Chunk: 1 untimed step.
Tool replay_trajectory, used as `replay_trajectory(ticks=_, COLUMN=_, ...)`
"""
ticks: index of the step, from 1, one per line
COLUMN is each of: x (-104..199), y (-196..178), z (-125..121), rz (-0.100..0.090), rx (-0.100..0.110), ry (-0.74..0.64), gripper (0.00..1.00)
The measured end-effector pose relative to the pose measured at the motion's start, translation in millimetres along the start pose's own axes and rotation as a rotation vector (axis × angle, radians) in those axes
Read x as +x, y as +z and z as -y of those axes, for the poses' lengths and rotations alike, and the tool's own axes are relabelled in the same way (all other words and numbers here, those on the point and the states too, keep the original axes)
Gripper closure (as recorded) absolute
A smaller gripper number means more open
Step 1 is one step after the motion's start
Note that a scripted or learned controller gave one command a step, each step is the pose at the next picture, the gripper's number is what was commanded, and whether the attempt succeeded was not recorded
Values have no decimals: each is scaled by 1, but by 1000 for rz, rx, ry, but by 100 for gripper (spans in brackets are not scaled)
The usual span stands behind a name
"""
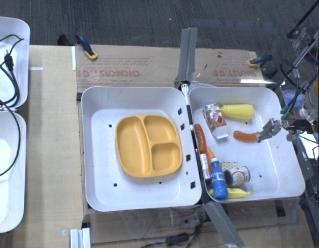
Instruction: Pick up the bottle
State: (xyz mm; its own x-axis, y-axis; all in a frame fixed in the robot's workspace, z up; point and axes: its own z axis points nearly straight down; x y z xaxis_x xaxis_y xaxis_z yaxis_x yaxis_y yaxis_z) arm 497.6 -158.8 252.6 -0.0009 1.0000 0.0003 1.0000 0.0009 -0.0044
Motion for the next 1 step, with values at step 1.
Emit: replay_trajectory(ticks=1, x=66, y=113, z=-6, rz=0, rx=3, ry=51, gripper=0)
